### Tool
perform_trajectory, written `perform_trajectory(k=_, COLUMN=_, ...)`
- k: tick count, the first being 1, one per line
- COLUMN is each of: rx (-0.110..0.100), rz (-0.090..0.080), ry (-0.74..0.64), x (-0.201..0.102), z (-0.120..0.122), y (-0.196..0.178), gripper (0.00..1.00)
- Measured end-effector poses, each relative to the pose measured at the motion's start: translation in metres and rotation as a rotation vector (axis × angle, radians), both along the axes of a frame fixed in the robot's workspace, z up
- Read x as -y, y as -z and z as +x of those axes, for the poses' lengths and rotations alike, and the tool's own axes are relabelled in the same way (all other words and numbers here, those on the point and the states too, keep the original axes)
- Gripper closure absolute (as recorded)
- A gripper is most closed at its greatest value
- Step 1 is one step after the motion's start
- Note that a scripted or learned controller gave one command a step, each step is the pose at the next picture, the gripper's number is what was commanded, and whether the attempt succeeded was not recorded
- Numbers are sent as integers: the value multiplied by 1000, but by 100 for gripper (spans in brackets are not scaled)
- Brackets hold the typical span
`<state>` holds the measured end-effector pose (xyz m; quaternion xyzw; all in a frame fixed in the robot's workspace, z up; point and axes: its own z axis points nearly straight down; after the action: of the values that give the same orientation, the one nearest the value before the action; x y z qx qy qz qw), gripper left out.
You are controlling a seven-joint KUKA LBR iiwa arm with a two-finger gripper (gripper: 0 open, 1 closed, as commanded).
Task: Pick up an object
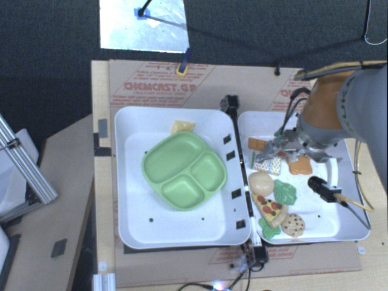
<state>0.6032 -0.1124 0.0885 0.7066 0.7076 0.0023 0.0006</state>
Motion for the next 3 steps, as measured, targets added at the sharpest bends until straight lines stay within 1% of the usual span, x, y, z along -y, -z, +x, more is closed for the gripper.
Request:
perform_trajectory(k=1, rx=18, rz=-9, ry=0, x=3, z=4, y=-14, gripper=100)
perform_trajectory(k=2, rx=1, rz=-3, ry=-4, x=-8, z=7, y=-69, gripper=100)
perform_trajectory(k=3, rx=3, rz=-4, ry=-3, x=1, z=12, y=-120, gripper=100)
